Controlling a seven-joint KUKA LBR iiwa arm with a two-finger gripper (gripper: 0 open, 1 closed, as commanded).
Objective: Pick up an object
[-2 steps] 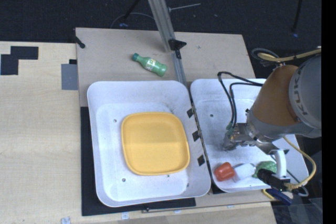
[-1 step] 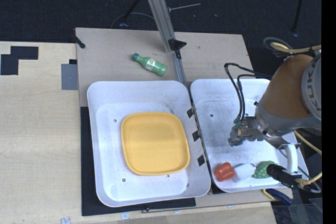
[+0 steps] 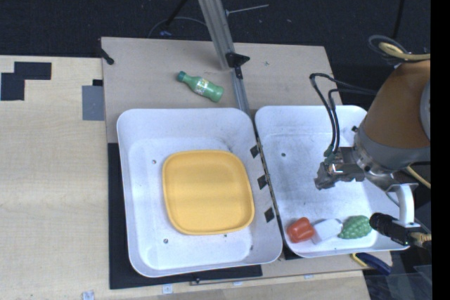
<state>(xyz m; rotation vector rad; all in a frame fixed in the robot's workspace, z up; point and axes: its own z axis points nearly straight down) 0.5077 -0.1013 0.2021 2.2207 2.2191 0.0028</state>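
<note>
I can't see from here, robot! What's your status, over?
Gripper low over right bin, nothing seen held. Red object, white piece, green object at near edge. Path clear.

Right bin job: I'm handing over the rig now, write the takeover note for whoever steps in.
Gripper: over the middle of the right bin, nothing seen between its fingers; whether they are open or shut cannot be told.
Things: red object, small white object and green bumpy object lie in a row along the right bin's near edge. Yellow plate lies flat in the left bin. Green bottle lies on its side on the bench behind the bins.
Done: nothing picked up yet.
Left: choose an object, grasp it, lift it.
</note>
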